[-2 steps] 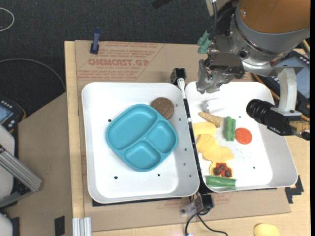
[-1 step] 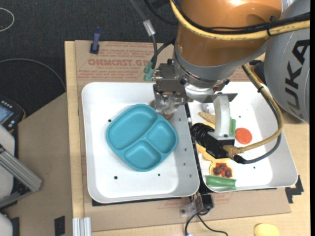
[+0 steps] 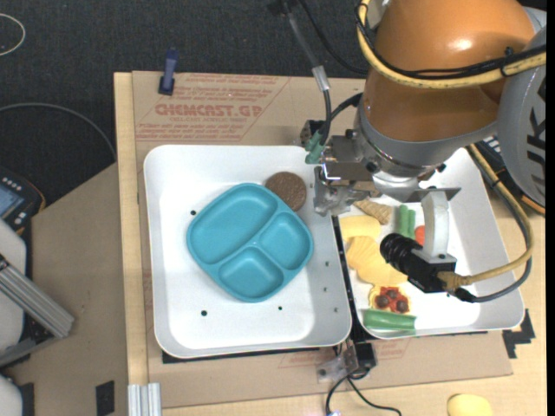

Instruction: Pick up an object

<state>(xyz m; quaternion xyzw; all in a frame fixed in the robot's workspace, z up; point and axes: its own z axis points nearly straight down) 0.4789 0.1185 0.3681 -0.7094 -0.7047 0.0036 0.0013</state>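
You have the arm (image 3: 442,68) over the right bin (image 3: 486,310), masking much of its food pieces. In the left bin (image 3: 165,232), the blue divided plate (image 3: 250,241) lies flat, long axis upper left to lower right; a brown disc (image 3: 288,189) touches it. The tool (image 3: 347,193) state: cannot tell.

left bin (image 3: 165,258): blue divided plate (image 3: 250,241) mid, brown cookie (image 3: 287,189) touching it, margins open | right bin (image 3: 490,232): crowded with toy food, arm (image 3: 434,68) overhead
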